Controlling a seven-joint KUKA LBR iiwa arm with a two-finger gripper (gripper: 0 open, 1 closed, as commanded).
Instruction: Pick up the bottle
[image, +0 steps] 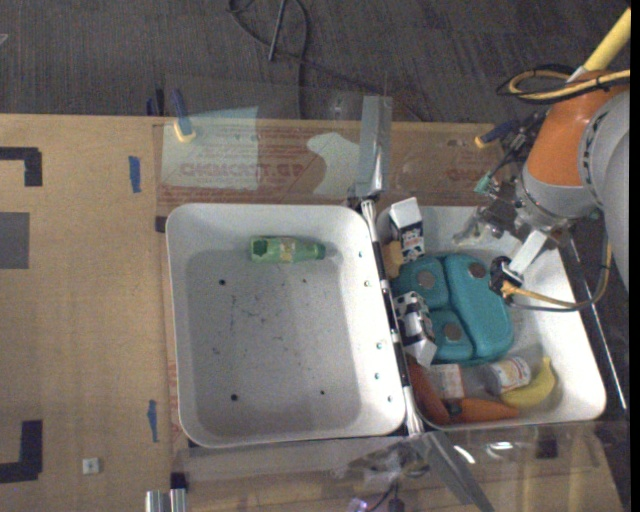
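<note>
A green bottle (286, 249) with a yellowish band was seen against the white of the left bin (190, 300), whose floor was speckled with dark spots. In the white right bin (585, 385), a teal moulded toy (462, 308) marked with brown circles was seen, along with a yellow banana (536, 385), an orange carrot (488, 408) and a white carton (406, 226) with dark print. The tabletop (80, 300) was light tan, marked with black corners and blue tape strips. The arm (580, 150) was grey with an orange band.
</note>
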